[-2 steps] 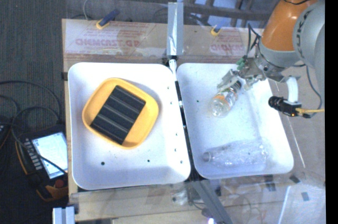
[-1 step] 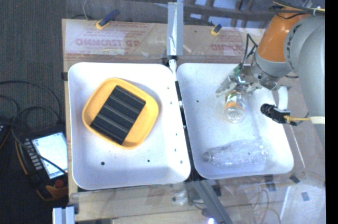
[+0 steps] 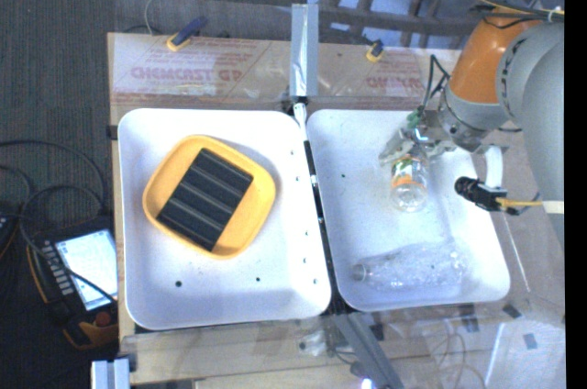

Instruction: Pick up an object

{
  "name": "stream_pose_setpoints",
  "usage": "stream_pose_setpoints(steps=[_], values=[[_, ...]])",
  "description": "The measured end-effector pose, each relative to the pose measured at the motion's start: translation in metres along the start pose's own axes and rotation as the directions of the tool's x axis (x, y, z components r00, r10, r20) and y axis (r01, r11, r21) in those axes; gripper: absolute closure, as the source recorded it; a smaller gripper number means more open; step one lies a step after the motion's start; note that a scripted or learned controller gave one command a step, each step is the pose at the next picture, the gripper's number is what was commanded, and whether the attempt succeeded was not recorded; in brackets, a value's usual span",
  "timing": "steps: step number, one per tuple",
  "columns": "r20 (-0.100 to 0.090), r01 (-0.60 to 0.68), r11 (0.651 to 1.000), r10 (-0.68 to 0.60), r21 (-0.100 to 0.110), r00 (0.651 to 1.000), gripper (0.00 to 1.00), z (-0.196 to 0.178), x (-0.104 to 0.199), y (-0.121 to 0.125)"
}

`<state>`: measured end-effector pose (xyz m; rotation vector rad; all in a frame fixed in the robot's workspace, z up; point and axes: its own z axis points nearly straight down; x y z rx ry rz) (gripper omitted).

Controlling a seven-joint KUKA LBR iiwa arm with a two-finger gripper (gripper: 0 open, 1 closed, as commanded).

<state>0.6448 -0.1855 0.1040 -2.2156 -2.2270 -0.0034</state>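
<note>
Gripper (image 3: pixel 415 142) low in right bin (image 3: pixel 358 222), right over small clear bottle (image 3: pixel 409 187); grip state, can't tell. Bigger clear bottle (image 3: pixel 408 268) near front wall. Yellow dish (image 3: pixel 211 194) in left bin (image 3: pixel 156 286).

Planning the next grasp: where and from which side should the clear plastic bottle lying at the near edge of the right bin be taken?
Probably across the middle of its body, coming straight down from above. The clear plastic bottle lies flat on its side, lengthwise along the front wall of the right bin, so the jaws should close across its narrow width, clear of that wall.

The tool (image 3: pixel 410 146) hangs over a clear bottle (image 3: pixel 409 185) in the right bin (image 3: pixel 353 222).
</note>
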Motion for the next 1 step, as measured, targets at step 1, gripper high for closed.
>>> stream_pose_setpoints(steps=[1], values=[[0.002,0.030,1.000,-0.030,0.003,1.000,1.00,-0.0700,0.0784,0.0241]])
